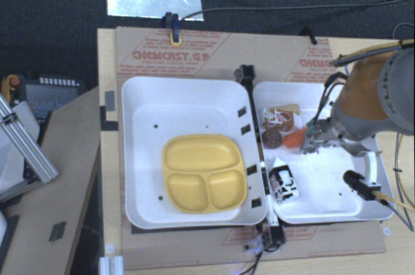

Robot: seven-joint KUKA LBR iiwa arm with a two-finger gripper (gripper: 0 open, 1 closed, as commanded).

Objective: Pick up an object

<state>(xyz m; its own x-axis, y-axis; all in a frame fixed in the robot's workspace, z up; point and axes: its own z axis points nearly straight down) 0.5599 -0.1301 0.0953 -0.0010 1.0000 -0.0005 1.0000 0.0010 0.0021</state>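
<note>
A: Objects for picking lie in the right bin (324, 212), all close to the tool (310, 139). Just off its tip is an orange-red piece (294, 138), smooth and rounded. Touching that, on the side away from the tool, sits a dark round thing (272, 137), and beyond both lies a flat packet (280, 116), white with red print too small to read.

B: And the tool's grip?

A: Cannot tell. The grey arm (373, 105) with its orange band covers it from above.

B: Anything else nearby?

A: A black-and-white carton (283, 182) lies tilted, nearer the camera than the tool, by the bin's dividing wall. Its lettering is large but I cannot make it out.

B: The other bin?

A: Across the divider from the tool, the left bin (185, 95) holds a glossy yellow plastic tray (203, 172) with three compartments. Both bins are shallow white plastic, sitting on a cardboard sheet (194, 53) printed "CHEMCAST" in red, on the desk (107, 59).
</note>
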